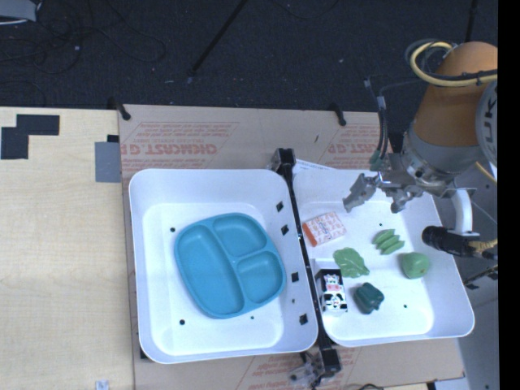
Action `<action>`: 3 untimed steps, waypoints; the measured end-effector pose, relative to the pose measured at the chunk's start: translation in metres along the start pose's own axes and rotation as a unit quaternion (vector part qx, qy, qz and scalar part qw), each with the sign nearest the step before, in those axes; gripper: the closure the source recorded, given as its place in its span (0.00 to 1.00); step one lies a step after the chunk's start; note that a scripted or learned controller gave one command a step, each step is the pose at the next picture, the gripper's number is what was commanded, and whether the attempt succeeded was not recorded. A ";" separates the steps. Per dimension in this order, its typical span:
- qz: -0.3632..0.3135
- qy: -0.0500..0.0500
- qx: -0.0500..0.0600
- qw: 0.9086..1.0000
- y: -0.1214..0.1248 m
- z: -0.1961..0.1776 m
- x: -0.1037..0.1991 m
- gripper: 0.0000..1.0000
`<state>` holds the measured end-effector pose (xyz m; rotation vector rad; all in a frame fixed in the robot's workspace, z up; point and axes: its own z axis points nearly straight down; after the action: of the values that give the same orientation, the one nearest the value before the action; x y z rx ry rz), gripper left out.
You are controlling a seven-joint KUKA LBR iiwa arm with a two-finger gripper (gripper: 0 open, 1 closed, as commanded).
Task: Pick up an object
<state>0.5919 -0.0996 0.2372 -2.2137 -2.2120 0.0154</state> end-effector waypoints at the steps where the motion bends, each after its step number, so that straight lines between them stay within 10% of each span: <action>1: -0.001 0.000 -0.006 1.000 0.002 -0.008 0.000 0.00; 3: 0.000 0.000 -0.004 1.000 -0.005 0.097 0.008 0.00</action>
<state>0.5856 -0.0913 0.1400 -2.2173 -2.2161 0.0076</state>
